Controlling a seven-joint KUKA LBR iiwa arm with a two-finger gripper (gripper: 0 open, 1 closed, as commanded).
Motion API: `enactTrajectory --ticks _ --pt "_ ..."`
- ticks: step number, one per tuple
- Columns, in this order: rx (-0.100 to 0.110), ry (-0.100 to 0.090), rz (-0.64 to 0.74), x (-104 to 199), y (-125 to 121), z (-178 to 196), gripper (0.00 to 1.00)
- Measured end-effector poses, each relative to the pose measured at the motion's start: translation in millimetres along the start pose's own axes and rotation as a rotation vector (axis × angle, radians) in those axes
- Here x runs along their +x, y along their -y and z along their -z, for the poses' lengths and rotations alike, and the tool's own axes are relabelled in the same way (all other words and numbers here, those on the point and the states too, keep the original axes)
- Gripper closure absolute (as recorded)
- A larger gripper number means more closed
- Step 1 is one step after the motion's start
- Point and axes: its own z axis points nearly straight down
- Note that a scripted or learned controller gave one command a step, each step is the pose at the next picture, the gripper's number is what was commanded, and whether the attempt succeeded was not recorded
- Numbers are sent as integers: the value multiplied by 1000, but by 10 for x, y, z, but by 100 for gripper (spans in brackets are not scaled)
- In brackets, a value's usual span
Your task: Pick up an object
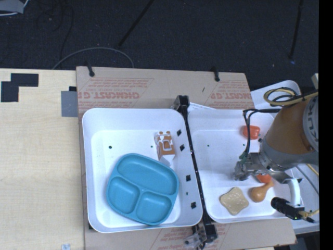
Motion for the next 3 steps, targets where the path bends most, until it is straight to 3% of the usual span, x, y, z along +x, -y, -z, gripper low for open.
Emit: enactTrajectory --ticks 2,3 --pt "-8 3 7 3 56 1133 100" --pt "-3 0 9 451 -15 1086 100"
